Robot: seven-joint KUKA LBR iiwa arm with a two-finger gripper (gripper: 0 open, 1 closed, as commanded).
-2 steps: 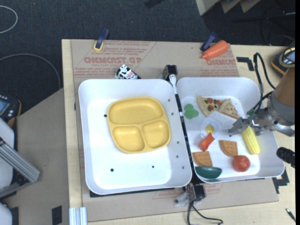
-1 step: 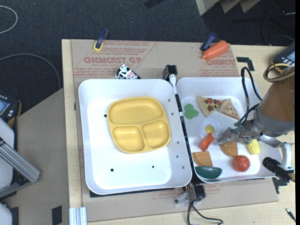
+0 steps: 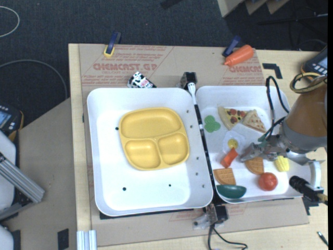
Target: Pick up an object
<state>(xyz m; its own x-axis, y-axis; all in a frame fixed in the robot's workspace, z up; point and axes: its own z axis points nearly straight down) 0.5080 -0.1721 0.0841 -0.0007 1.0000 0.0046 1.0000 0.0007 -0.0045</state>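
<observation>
Two white bins are seen side by side on the bench. The left bin (image 3: 104,139) holds a yellow divided plate (image 3: 154,137), lying flat near its middle. The right bin (image 3: 205,95) holds the toy food: a pizza slice (image 3: 242,119) at about 12 o'clock from the bin's middle, a green leaf-shaped piece (image 3: 212,124) at 10 o'clock, a carrot (image 3: 229,157) near the middle, a waffle-like biscuit (image 3: 224,176) and a dark green bowl (image 3: 231,192) at 7 o'clock, a red tomato (image 3: 268,181) at 5 o'clock, a yellow corn piece (image 3: 281,164) at 4 o'clock, and a round brown cookie (image 3: 255,165) just below the middle. The gripper (image 3: 252,153) is reached in from 3 o'clock and is lowered over the middle of the right bin, just above the cookie and beside the carrot. Whether its grasp is closed on anything cannot be told. Outside the bins, an orange clamp (image 3: 239,55) is seen at the bench's far edge.
</observation>
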